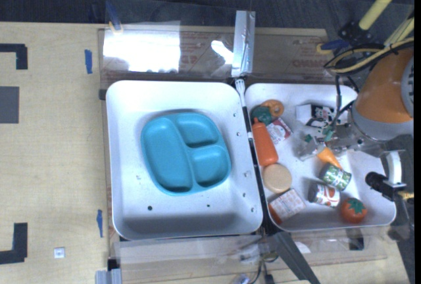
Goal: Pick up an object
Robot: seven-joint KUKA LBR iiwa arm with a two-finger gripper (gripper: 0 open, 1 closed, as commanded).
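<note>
The right bin [385, 220] holds several small items. An orange carrot-shaped piece [265, 143] lies along its left wall, with a tan round disc [277, 177] just below it. A green can [336, 177], a red-and-white can [325, 195] and a red tomato [353, 209] sit toward the front right. A small orange wedge [327, 156] lies right under the gripper [320, 136], which reaches in from the right, low over the middle of this bin. A black-and-white packet [316, 113] lies just behind it.
A blue divided plate [186, 151] lies in the left bin [125, 144]. A red-and-white packet [287, 204] and a round orange-green toy [269, 109] sit in the right bin. The grey arm with its orange band [388, 89] and yellow cables cover the right bin's far right side.
</note>
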